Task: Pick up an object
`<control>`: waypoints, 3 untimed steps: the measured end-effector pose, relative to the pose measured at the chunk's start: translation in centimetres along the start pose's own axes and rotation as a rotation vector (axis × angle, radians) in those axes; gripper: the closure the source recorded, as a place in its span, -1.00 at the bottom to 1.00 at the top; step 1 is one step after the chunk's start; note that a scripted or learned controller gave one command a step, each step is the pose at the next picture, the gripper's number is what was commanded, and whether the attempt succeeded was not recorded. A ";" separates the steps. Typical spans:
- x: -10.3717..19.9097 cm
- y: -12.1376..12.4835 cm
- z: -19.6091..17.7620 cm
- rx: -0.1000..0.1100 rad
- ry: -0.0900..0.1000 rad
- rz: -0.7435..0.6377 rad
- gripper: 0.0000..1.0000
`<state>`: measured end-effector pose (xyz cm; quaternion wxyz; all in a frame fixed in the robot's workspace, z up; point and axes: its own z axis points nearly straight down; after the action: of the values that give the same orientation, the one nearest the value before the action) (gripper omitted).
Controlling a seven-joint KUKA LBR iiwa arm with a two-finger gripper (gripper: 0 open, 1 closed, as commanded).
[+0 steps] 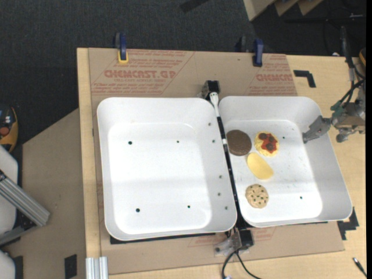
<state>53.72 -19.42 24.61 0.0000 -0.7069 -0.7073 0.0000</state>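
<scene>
Four small food-like pieces sit bunched together in the right bin, all toward its left wall. There's a round brown disc, flat on the floor, right by the divider. Just beside it, a yellow piece topped with red. Below those, a pale yellow oval, and lower again a speckled cookie, a little apart from the rest. Any of them could serve as the object to pick; the cookie looks like the easiest, since it has free room around it, while the upper three crowd one another closely enough that fingers may bump a neighbour.

The left bin sits flush against the right one, the pair resting on a brown board clamped to the table by a blue clamp at the far edge, presumably so nothing slides.

Over at the right bin's far right rim is the hand, a grey shape angled inward, well apart from the pieces. Whether it's open or closed, I cannot tell. Nothing is lifted yet; the approach looks still to be made.
</scene>
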 end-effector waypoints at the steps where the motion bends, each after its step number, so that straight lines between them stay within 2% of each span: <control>1: 5.8 -2.9 3.7 0.007 0.005 -0.004 -1.00; 2: 10.4 -3.3 16.7 0.004 0.003 -0.002 -1.00; 3: 10.0 -6.0 16.2 0.005 0.002 0.002 -1.00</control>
<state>47.73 -9.47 8.43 0.0026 -0.7077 -0.7065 0.0010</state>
